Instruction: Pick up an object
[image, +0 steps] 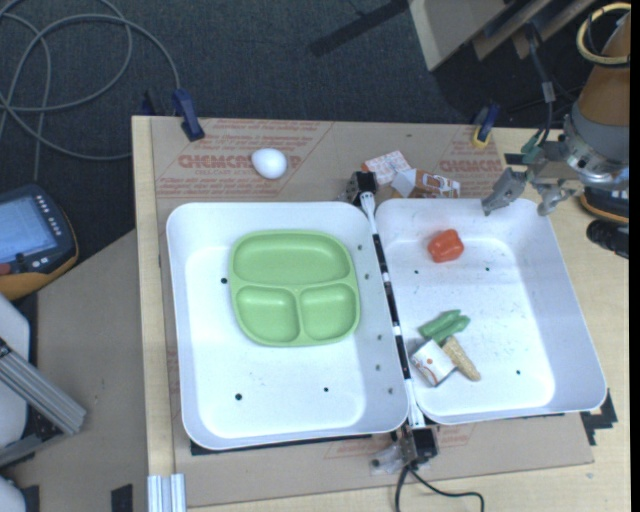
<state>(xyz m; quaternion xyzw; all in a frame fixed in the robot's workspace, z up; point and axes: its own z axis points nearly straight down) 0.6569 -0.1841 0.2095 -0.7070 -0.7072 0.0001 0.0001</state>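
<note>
Grey gripper (526, 192) is hovering over right bin's (560, 300) far rim, fingers spread, gripping nothing; red object (446, 245) is lying nearby.

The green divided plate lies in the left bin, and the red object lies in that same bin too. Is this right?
Not quite. The camera view shows the small red object in the right white bin; the green divided plastic plate does lie in the left white bin.

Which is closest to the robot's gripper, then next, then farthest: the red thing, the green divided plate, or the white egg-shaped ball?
From the gripper at the right bin's far edge:
1. Red chunky object, in the right bin, near its far side.
2. Green divided plastic plate, in the left bin.
3. White egg-shaped ball, on the cardboard beyond the left bin.
</note>
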